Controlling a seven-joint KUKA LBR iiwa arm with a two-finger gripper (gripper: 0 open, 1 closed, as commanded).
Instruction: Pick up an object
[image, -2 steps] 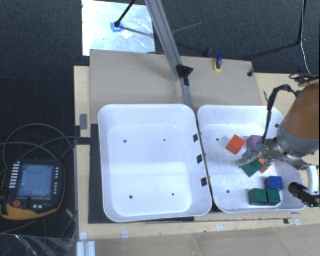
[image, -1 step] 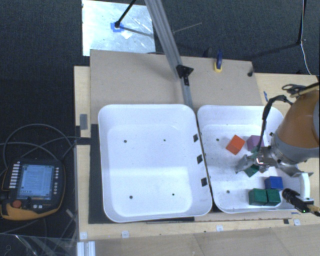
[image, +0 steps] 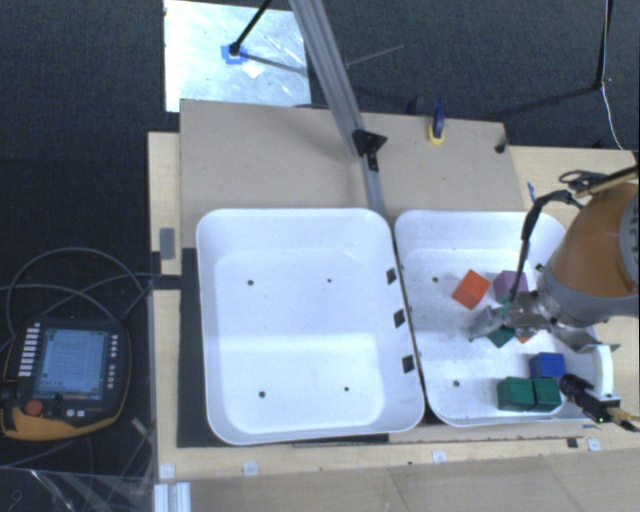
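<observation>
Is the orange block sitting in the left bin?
No, the orange block lies in the right bin, near the purple block and the hand.

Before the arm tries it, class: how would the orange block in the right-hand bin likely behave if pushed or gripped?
The orange block looks flat-faced and boxy, so it would probably slide, not roll. Its crisp edges suggest it is stiff. It lies apart from the purple block, so a push should move it alone at first.

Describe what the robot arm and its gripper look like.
The arm is a rounded grey body with a broad orange band above the wrist. A thin black cable loops along it. The gripper is a small, dark metallic grey assembly.
</observation>
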